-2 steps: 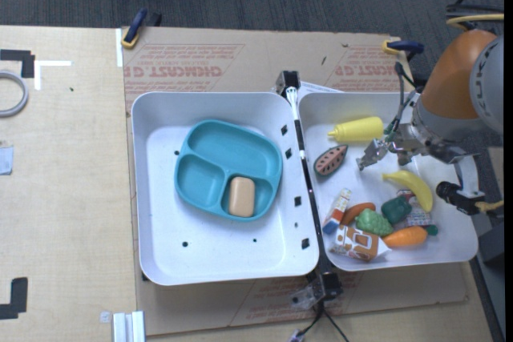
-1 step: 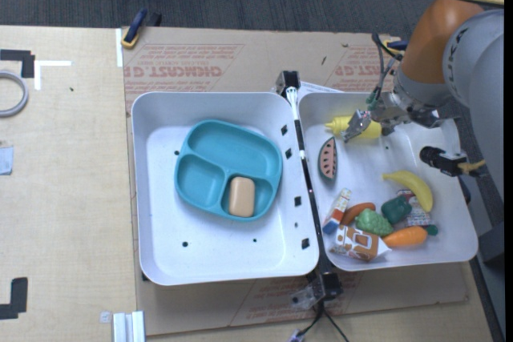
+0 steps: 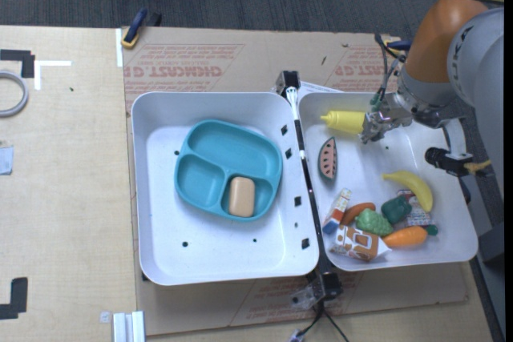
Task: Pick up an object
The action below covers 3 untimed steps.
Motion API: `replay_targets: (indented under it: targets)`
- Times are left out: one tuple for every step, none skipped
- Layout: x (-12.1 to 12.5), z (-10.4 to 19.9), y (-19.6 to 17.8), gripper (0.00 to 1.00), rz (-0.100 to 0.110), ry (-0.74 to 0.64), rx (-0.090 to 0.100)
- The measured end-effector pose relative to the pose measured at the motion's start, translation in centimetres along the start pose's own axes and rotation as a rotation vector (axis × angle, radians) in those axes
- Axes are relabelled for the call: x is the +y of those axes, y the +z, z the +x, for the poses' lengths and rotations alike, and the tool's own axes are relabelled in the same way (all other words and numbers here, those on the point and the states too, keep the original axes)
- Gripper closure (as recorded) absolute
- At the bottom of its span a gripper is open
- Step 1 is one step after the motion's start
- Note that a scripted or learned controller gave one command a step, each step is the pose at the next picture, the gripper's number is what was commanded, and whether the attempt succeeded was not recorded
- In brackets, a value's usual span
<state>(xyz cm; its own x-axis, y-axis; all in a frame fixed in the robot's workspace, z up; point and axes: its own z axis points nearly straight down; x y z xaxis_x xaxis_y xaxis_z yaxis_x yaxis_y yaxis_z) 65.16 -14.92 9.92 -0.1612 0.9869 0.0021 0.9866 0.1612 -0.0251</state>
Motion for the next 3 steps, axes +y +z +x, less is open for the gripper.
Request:
replay_targets:
  targets:
    - [0.2, 0.0, -0.1, 0.00, -0.008, -0.001, -0.002]
    - [-9.1, 5.2, 1.0, 0.00, -0.024, 0.136, 0.000]
    - [-15.4, 15.3, -8.9, 0.00, -0.025, 0.022, -0.002]
